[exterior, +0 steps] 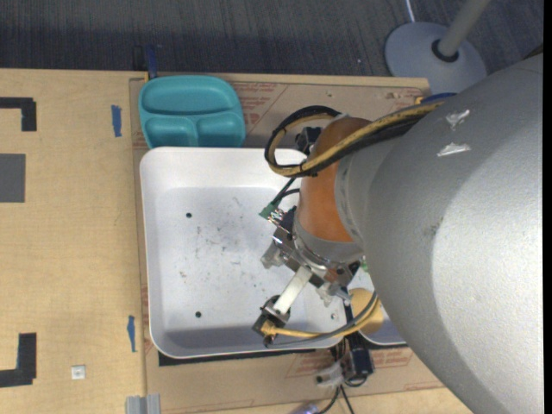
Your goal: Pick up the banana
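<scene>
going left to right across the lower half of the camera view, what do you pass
black tape mark on the cardboard → blue tape strip → white bin → gripper → banana, partly hidden under the arm

Shallow white plastic bin (198, 231), centre: smooth, faintly glossy, floor scuffed with dark scratches. At eleven o'clock, a teal moulded plastic tray (191, 110) with a smooth satin finish. Brown cardboard bench top (69, 231) at nine o'clock, matt and papery. At three o'clock, the grey robot arm (466, 214) has a smooth painted sheen, and its orange band (323, 205) looks glossy. Pale yellow banana (362, 303), five o'clock: smooth, dull skin.
</scene>
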Available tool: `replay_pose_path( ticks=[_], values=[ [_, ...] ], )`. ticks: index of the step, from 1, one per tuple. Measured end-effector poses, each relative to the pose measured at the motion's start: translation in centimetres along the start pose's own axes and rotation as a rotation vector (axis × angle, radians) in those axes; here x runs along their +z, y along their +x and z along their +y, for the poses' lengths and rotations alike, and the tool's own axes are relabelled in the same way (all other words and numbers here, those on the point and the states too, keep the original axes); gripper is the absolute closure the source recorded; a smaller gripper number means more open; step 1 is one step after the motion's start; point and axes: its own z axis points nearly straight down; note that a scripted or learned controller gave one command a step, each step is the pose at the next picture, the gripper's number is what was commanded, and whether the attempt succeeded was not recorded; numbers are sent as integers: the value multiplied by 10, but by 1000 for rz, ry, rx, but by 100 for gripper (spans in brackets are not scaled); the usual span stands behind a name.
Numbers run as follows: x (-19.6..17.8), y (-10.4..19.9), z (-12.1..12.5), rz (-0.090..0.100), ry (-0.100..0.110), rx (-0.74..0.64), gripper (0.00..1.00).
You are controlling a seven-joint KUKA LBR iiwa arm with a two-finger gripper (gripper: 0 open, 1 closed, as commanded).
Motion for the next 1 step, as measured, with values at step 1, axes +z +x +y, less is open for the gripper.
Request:
replay_pose_path(
  ticks=[1],
  values=[
    [75,61,-51,2,-3,-246,0]
  ],
)
